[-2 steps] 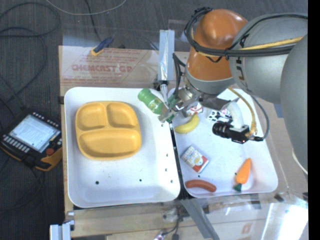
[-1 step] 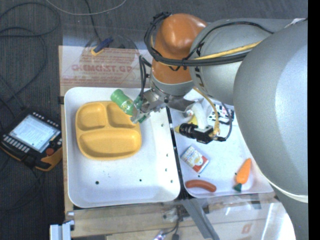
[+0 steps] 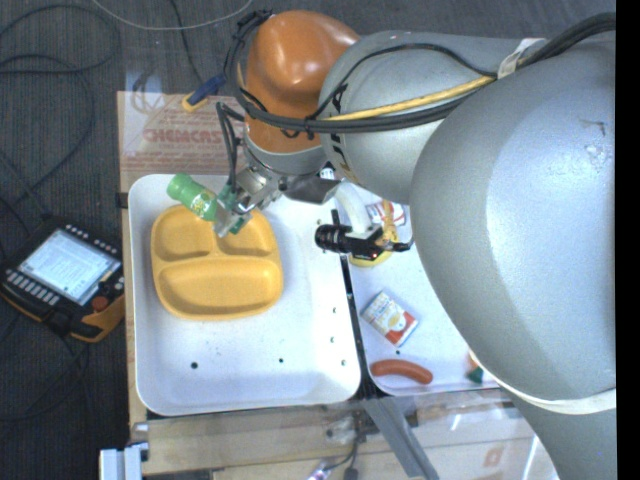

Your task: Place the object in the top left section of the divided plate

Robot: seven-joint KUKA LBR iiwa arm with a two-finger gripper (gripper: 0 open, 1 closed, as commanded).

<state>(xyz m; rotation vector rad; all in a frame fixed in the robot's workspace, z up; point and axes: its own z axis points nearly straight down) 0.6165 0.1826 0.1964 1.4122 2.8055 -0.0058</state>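
The gripper (image 3: 234,213) hangs over the top edge of the yellow divided plate (image 3: 215,273), its fingers closed on a green bottle (image 3: 193,196) that juts out to the upper left, over the plate's top left section. To finish well, lower the bottle until it lies inside that section's rim, then let go. The arm (image 3: 480,168) hides much of the right bin (image 3: 440,368), and the bottle's gripped end is hard to make out.

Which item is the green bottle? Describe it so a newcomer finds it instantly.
Start at the left white bin, which bears a yellow divided plate. Over the plate's top rim the gripper pinches a small translucent green plastic bottle, tilted, the left bin's one green thing.
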